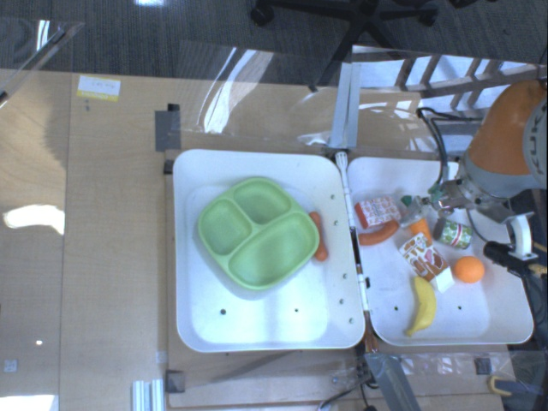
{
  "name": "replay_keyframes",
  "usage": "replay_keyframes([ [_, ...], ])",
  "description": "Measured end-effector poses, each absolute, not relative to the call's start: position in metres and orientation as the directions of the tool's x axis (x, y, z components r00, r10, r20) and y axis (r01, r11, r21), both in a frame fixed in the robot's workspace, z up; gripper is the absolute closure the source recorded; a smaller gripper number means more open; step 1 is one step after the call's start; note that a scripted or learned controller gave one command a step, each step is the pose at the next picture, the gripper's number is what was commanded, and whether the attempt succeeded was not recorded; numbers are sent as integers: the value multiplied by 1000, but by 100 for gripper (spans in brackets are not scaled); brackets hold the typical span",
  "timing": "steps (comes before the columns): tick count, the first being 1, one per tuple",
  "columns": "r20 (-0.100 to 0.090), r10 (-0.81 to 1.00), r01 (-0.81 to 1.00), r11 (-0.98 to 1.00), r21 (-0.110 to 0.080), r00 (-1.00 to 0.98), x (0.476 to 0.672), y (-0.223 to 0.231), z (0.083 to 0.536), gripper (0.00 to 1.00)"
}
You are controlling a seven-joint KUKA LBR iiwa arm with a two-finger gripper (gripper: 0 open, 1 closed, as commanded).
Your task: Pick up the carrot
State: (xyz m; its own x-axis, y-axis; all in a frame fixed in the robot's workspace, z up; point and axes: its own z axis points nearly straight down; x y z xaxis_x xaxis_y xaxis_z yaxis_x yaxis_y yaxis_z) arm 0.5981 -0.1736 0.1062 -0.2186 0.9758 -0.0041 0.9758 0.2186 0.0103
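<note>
A pale wooden bench [86, 229] stands on dark carpet, an office chair base [360, 11] beyond it. The left bin [257, 324] holds a green divided plate [257, 234]. In the right bin [497, 315], the carrot [419, 228] lies near the middle (small, orange), between a sausage [379, 234] and a can [452, 233]. The gripper [443, 197] hangs just above it; its opening cannot be told.
</note>
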Motion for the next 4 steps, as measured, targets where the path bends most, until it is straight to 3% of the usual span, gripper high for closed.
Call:
replay_keyframes([
  [1,-7,975,975,221,18,-220,601,-173,118,100],
  [2,-3,981,981,195,9,-195,671,-125,209,100],
  [3,-1,982,982,191,7,-191,643,-79,217,100],
  [4,-4,851,851,525,8,-525,625,-40,240,100],
])
